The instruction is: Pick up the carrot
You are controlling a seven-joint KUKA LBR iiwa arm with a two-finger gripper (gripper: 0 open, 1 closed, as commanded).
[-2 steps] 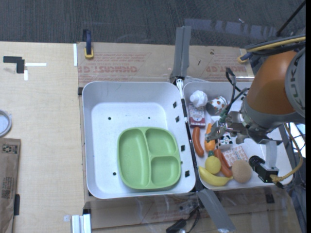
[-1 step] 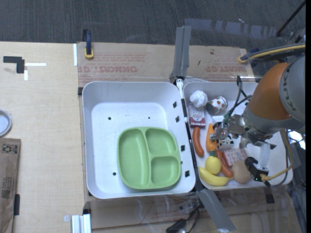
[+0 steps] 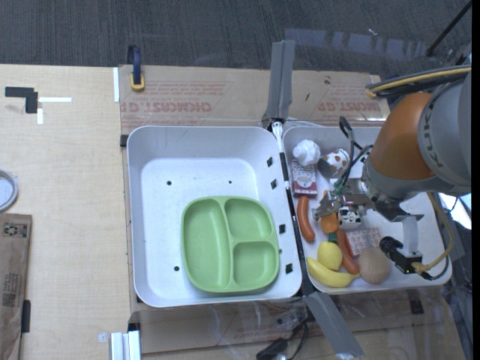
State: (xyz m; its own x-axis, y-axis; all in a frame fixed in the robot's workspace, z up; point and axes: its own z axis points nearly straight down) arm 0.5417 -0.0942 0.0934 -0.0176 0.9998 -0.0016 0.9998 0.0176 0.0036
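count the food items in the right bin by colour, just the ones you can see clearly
yellow: 2, a banana and a lemon
orange-red: 2, a long sausage-like piece and a carrot
brown: 1, a potato
white: 1, a garlic-like bulb
total: 6; the arm hides part of the bin

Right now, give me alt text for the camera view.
The grey arm's gripper reaches into the right white bin above an orange carrot, a banana and other toy food; the left white bin holds a green divided plate.
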